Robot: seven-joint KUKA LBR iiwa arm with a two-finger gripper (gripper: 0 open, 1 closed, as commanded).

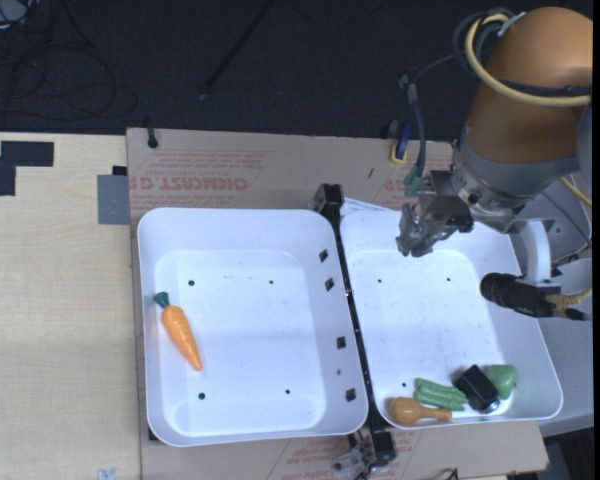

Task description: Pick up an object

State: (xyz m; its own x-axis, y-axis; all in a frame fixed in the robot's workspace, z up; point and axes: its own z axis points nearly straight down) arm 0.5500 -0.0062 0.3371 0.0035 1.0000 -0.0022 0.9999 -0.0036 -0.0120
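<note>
Seen from above at a slant: two shallow white bins side by side on a cardboard sheet (280, 163) laid over the pale wooden worktop (50, 308).

In the left bin (230, 228), a toy carrot (181, 335) with a green top, lying near the left wall, tip pointing toward the near edge.

In the right bin (430, 318), a cluster at the near right corner: a tan pear-shaped piece (416, 410) against the near rim, a green bean pod (440, 393) just beside it, a small black block (477, 387) touching the pod's right end, and a rounded green piece (502, 376) partly behind the block.

Entering from the right, the grey arm with its orange band (535, 53), wrist tilted down. Gripper (417, 240) poised over the far edge of the right bin, well apart from the cluster and from the carrot. Fingers dark and bunched together against the bin's white floor; open or closed, cannot tell. Nothing visible between them.
</note>
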